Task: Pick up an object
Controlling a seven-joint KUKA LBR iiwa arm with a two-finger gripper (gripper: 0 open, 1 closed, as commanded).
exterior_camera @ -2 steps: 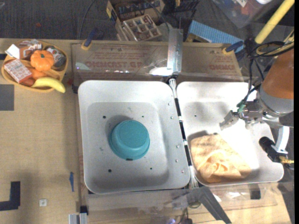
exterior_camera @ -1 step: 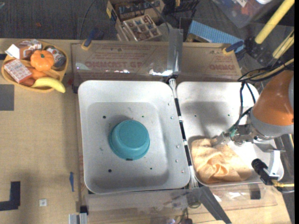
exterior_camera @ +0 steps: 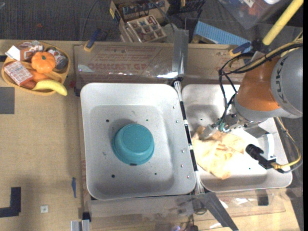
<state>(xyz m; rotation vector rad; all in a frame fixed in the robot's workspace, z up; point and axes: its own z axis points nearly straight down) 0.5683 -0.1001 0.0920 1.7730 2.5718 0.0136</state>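
The grey arm (exterior_camera: 284, 81) comes in from the right side and bends downward. Its orange band (exterior_camera: 257, 93) sits above the wrist (exterior_camera: 239, 117). The wrist points to the left and a little down. The gripper (exterior_camera: 208, 130) is at the lowest point of the arm, blurred, and its tip is directed to the left.

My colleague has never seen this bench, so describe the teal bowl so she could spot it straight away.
Two shallow white bins sit side by side; look in the left bin, the one away from the arm. Near its middle lies the teal bowl, round and turned upside down. It is the sole blue-green thing there, whereas the right bin holds a pale yellow cloth.
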